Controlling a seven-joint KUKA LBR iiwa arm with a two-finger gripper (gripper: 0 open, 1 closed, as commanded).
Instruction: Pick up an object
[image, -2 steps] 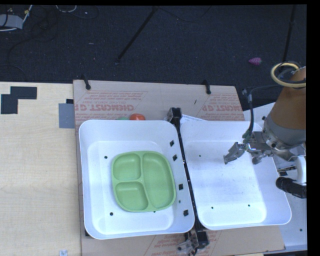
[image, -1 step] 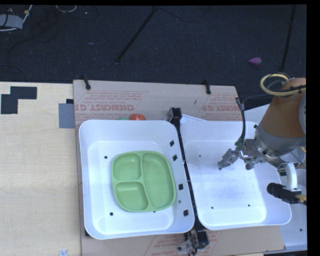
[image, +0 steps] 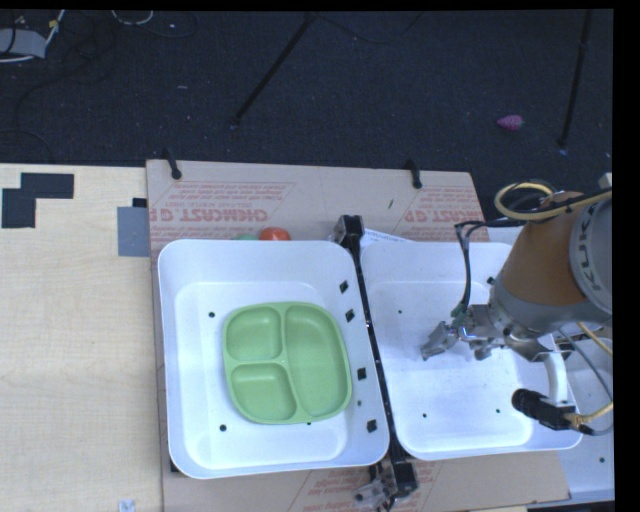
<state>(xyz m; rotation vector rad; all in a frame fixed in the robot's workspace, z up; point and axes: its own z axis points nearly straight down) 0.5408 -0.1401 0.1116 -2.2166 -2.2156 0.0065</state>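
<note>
I see the gripper (image: 447, 340) low over the right bin (image: 440, 440), near its middle; I cannot tell its state from this angle. The green divided plate (image: 287, 362) lies flat in the left bin (image: 190, 440), well apart, across the divider.

Single fixed camera above bench, angled down, both bins (image: 200, 300) in frame

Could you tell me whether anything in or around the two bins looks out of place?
Yes: a small orange-red object sits behind the left bin's back rim, on the cardboard, outside both bins. The green plate lies flat in the left bin, slightly rotated.
</note>
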